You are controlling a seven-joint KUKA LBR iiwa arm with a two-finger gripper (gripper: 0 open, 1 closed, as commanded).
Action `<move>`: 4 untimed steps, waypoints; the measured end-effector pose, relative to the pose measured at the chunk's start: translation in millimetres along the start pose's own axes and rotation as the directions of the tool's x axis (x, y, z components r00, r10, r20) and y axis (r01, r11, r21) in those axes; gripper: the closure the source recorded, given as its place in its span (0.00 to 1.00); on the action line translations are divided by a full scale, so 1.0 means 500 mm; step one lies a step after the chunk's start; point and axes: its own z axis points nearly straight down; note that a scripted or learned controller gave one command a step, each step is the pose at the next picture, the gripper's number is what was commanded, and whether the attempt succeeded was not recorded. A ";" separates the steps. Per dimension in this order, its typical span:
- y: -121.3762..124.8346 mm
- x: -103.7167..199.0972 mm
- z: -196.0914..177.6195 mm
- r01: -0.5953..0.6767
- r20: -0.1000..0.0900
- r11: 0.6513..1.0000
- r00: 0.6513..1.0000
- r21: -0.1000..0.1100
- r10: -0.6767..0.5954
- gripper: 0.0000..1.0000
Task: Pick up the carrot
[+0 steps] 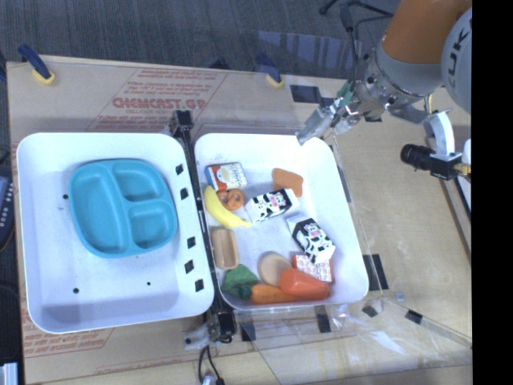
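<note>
**A:** Over the right bin's [341,184] far right corner, my gripper [317,131] hangs high with nothing in it; can't tell the finger gap from this angle. Step: approach, not started down.

**B:** Carrot?

**A:** Carrot [271,294] lies flat at the near wall, smooth tapered orange plastic, green leafy top [238,280] to its left, glossy red pepper [304,283] touching on the right. Next move: cross to the near side, align along the taper, drop.
</note>
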 end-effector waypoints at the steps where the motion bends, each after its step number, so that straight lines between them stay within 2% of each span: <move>1: 0.030 -0.010 -0.135 0.131 0.001 0.991 0.991 -0.001 -0.131 0.00; 2: 0.042 -0.062 -0.033 -0.043 -0.004 0.999 0.999 0.008 0.043 0.00; 3: 0.030 -0.046 0.169 0.009 -0.007 1.000 1.000 0.014 -0.009 0.00; 4: 0.006 0.022 0.217 0.062 -0.006 0.998 0.998 0.007 -0.062 0.00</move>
